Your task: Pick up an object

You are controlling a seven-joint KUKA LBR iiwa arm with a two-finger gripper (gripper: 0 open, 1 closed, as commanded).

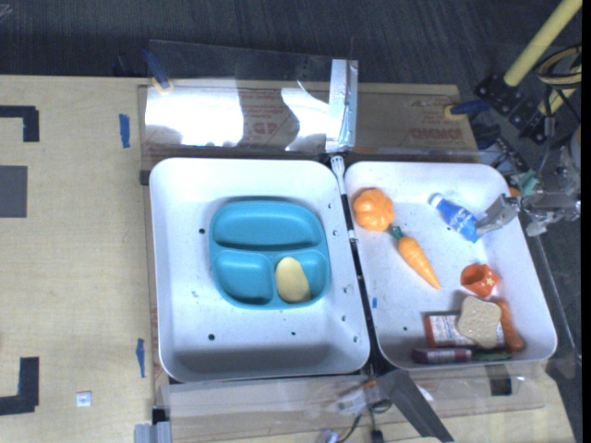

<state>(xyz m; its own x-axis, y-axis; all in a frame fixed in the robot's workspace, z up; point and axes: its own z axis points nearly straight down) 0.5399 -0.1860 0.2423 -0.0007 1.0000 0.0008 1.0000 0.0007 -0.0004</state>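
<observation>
Plywood bench with two white bins, and everything loose sits in the right bin (545, 289), so I'll place things off the carrot (417, 258) in the middle of it.

Nearest the camera, below and right of the carrot: a dark marker (445, 354) along the front wall, a packet (441, 327) with a bread slice (479, 322) on top, then a small orange cup (479, 278). Packet print is too blurry to read. The carrot looks like hollow toy plastic (light, stiff, a bit slick), so I'd guess the thick upper half is the spot to pinch, across its width. Just up-left of it, nearly touching, is a toy pumpkin (373, 209), too round to grab easily. Right of that lies a blue-and-white tube (455, 215), label unreadable.

Gripper (503, 210) sits at the tube's right end, by the bin's right wall; can't tell its state.

Left of the carrot, the other bin (175, 275) holds a blue tray (268, 252) with a yellow lemon (293, 280).
</observation>
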